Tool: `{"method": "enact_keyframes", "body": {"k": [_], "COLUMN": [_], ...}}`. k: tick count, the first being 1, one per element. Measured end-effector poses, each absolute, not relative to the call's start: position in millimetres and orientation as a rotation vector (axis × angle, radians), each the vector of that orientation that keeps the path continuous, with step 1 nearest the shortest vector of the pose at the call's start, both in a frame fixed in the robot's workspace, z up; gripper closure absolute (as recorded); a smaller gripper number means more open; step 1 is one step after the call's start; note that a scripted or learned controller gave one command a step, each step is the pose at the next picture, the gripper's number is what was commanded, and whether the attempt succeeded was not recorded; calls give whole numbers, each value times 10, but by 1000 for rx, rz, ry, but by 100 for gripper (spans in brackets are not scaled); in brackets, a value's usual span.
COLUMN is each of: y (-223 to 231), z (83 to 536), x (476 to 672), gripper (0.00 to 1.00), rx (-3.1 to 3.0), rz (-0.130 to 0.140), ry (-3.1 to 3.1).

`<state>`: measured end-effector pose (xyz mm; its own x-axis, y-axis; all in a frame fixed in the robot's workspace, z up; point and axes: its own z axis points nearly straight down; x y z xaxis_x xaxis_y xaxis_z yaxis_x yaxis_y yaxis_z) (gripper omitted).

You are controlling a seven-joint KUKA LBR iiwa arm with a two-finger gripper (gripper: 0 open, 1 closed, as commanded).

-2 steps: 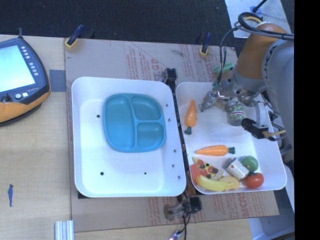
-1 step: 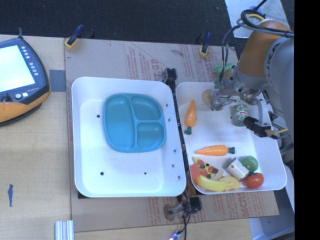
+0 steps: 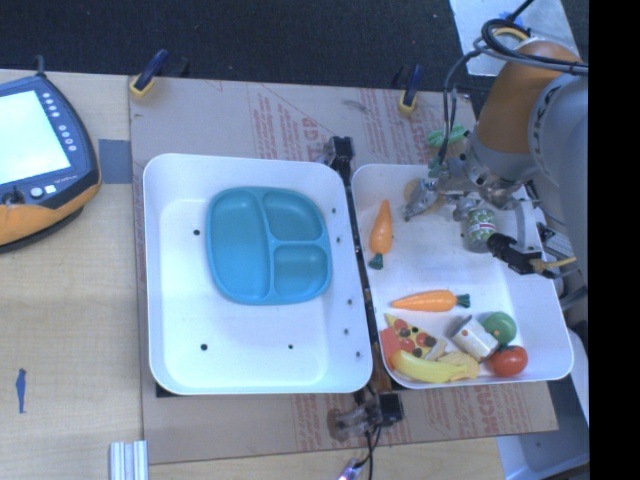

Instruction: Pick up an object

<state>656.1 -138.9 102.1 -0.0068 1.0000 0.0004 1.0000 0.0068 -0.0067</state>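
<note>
The grey arm's tool [image 3: 437, 194] hangs over the far end of the right bin [image 3: 548, 308]; whether it is open or closed cannot be told. An orange carrot [image 3: 381, 230] lies just left of it. More toy food [image 3: 450, 340] sits well apart, at the near end.

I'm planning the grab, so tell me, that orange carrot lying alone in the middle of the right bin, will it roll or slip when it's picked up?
The carrot looks like smooth moulded plastic, so probably stiff, light and somewhat slippery. Its round, tapered body lies flat on the right bin floor, so a nudge would likely roll it in a curve.
</note>
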Motion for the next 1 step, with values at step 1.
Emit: {"method": "enact_keyframes", "body": {"k": [1], "y": [-1395], "z": [1126], "x": [6563], "gripper": [100], "rx": [-2209], "rz": [7], "ry": [-2226]}}
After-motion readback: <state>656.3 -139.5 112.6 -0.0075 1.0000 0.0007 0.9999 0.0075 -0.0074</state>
